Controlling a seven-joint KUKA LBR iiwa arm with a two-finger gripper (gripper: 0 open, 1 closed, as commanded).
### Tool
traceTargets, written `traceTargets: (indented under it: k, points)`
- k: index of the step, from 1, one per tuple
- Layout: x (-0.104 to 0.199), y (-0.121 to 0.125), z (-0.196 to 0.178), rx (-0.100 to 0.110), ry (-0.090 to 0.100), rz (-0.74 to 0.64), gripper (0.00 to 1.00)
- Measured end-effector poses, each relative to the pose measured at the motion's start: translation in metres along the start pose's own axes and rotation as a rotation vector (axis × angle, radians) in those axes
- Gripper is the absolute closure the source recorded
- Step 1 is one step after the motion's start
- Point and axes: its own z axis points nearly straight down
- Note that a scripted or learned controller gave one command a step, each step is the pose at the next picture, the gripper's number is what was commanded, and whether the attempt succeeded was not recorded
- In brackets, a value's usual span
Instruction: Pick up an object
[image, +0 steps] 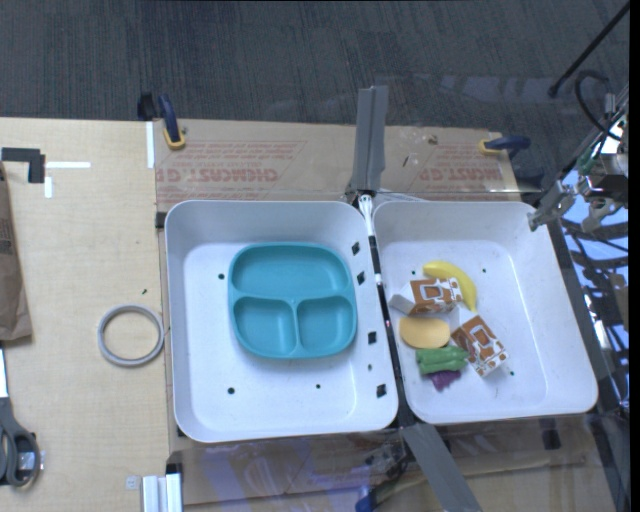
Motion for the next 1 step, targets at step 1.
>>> traceTargets:
  k: [1]
  points:
    - [0.0310,-0.0246,0.1639,0.001,0.001,0.411,0.00]
